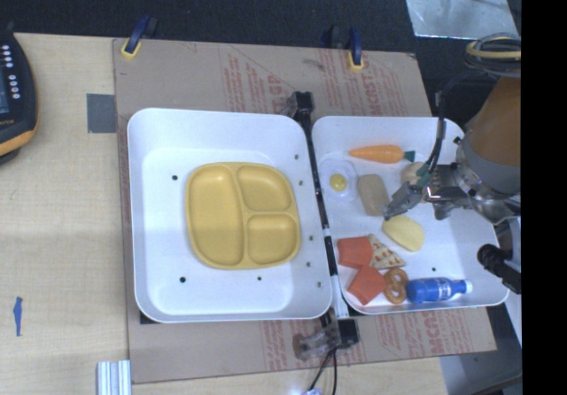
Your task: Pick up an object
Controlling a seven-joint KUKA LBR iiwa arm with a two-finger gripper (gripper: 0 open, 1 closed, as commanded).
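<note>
Claw (403, 201) sits mid-right of frame, inside the right bin (469, 247), just above the pale yellow potato-like piece (404, 231). Can't tell if it's apart or together; nothing seen between the tips.

Right bin contents:
- carrot (376, 153) near top
- fried egg (337, 181) at left
- tan bread-like piece (373, 194) beside egg, just left of claw
- two red blocks (358, 266) lower left, w/ a cracker (383, 253) btwn them & the potato piece
- pretzel (396, 283) touching the blue bottle (436, 290), which lies on its side along bottom edge

Left bin (159, 234), centre-left of frame, holds a yellow divided plate (241, 214). Both bins rest on cardboard on the bench (62, 234).
</note>
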